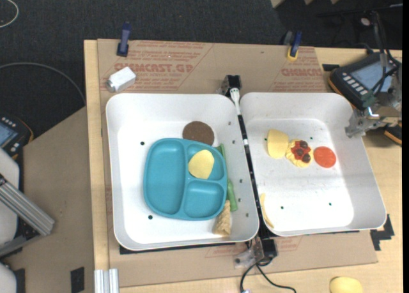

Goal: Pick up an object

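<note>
The left bin (121,157) holds a teal divided plate (169,180) with a yellow piece (201,164) in its upper right compartment. A brown disc (198,133) lies just behind the plate. Along the plate's right side runs a green stick (229,186), and a tan piece (223,223) sits at its front right corner. In the right bin (358,189) a pale yellow piece (277,143), a yellow item with red bits (300,153) and a red-orange disc (324,156) lie in a row. A thin pale yellow piece (262,210) rests against that bin's left wall.
A small white box (121,79) lies on the cardboard behind the left bin. Blue clamps (123,32) (293,44) hold the board's far edge. A control pendant (359,80) with cables and a grey bracket (362,122) sit by the right bin's far corner. A yellow object (345,284) lies at the front right.
</note>
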{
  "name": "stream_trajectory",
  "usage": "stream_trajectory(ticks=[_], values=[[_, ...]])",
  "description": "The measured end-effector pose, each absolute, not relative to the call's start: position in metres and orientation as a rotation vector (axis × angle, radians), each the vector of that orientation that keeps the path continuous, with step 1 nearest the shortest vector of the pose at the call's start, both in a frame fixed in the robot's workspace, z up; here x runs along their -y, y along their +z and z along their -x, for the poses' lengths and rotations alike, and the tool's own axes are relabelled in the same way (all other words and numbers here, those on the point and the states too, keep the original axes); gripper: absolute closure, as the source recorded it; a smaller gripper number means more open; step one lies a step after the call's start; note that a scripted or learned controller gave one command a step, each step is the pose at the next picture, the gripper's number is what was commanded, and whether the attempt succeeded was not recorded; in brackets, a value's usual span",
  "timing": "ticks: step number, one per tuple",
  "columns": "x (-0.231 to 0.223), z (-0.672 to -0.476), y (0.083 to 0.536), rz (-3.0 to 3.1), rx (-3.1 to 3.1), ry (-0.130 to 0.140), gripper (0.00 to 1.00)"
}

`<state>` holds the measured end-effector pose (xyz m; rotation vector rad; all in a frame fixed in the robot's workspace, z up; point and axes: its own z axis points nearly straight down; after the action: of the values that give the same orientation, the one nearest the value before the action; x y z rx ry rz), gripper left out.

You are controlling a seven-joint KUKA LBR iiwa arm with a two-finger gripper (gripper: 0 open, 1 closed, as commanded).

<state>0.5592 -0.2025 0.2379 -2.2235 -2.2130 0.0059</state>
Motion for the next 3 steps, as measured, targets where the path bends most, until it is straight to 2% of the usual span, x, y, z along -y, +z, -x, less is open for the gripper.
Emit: stream_trajectory(ticks=[1, 2, 3], values=[[0.224, -0.583, 0.188, 2.221, 2.221, 0.001, 1.00], [0.224, -0.592, 0.176, 2.222, 2.223, 0.001, 1.00], [0.224, -0.622, 0.167, 2.223, 2.226, -0.002, 1.00]])
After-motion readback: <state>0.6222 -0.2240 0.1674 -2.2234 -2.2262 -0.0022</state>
